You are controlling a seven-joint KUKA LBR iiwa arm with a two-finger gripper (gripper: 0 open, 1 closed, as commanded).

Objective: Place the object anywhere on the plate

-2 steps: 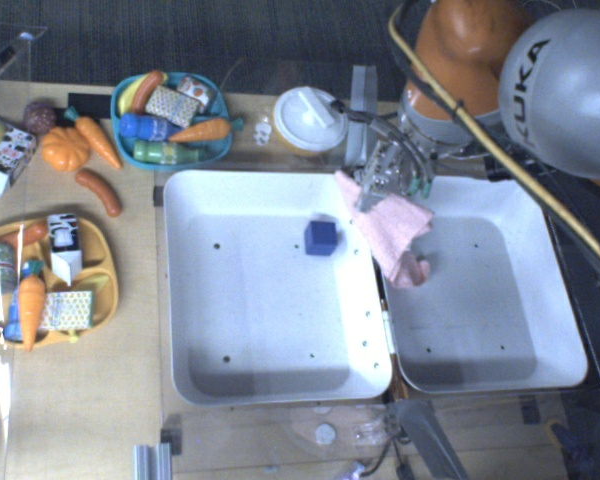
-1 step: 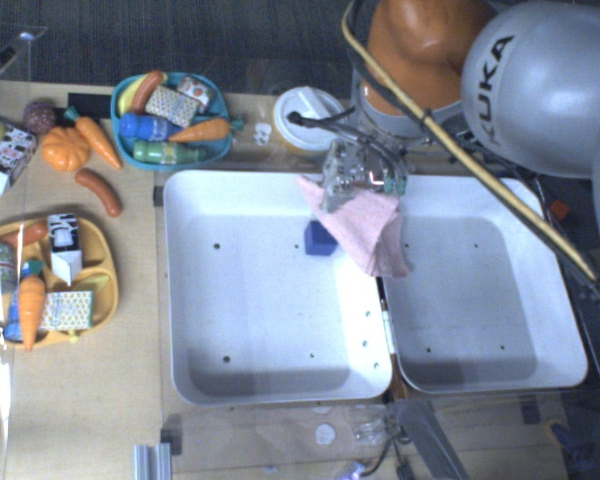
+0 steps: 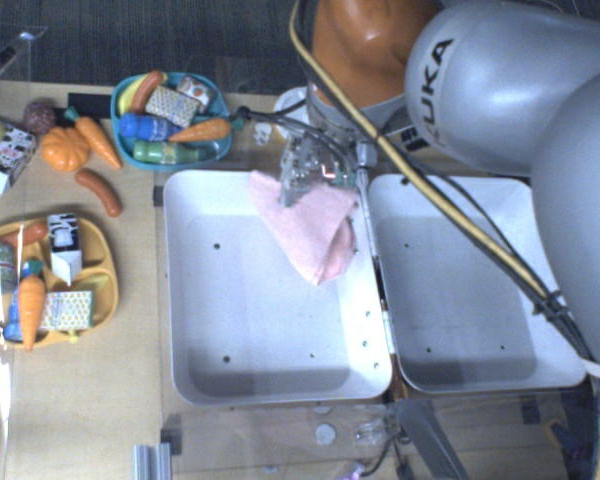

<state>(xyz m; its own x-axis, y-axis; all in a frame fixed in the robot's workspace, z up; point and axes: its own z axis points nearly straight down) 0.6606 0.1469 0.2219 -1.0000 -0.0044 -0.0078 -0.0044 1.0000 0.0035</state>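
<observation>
A pink cloth (image 3: 315, 230) hangs in a loose fold over the upper right part of the left white bin (image 3: 220, 368). Its top edge runs up between the fingers of my gripper (image 3: 317, 180), which is shut on it at the bin's far rim. The cloth's lower tip points down toward the bin floor, close to the wall between the two bins. A yellow plate (image 3: 102, 268) holding toy food lies on the bench at the far left, well apart from the gripper.
The right white bin (image 3: 480, 358) lies under the arm. A blue bowl (image 3: 218, 148) of toy food stands behind the left bin. A toy pumpkin (image 3: 62, 150), carrot (image 3: 100, 140) and sausage (image 3: 100, 192) lie loose on the bench at the upper left.
</observation>
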